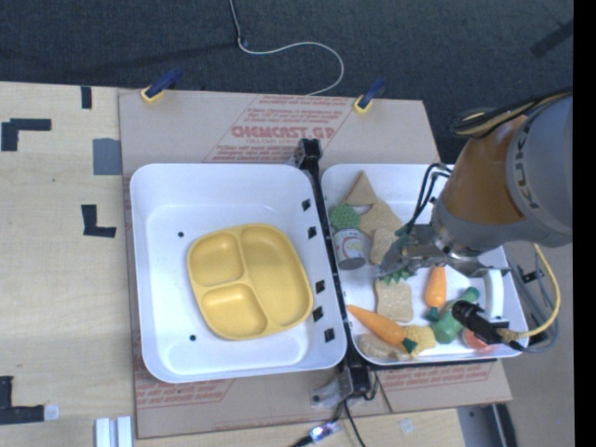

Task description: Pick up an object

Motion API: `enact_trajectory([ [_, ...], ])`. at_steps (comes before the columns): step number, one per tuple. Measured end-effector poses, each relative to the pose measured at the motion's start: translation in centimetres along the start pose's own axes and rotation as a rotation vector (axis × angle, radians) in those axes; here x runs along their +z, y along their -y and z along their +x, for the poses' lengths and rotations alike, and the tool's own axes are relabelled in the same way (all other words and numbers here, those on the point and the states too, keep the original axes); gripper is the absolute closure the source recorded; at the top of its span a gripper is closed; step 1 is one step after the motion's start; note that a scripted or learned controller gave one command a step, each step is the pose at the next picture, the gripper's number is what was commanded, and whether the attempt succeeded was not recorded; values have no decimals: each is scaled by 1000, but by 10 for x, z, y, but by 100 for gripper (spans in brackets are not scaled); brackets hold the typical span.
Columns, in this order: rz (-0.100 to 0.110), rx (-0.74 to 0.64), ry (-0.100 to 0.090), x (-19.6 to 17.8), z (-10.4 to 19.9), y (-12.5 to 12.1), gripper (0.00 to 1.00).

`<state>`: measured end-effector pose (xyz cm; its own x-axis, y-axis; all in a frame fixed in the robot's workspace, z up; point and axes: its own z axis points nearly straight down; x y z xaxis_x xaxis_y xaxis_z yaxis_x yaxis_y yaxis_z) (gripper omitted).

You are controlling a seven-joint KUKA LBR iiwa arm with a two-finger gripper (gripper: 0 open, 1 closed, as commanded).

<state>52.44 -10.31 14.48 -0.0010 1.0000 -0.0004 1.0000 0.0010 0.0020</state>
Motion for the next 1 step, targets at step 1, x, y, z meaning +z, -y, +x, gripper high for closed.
enact_trajectory([
  [1, 0, -1, 0, -43, -2, -5, 100],
])
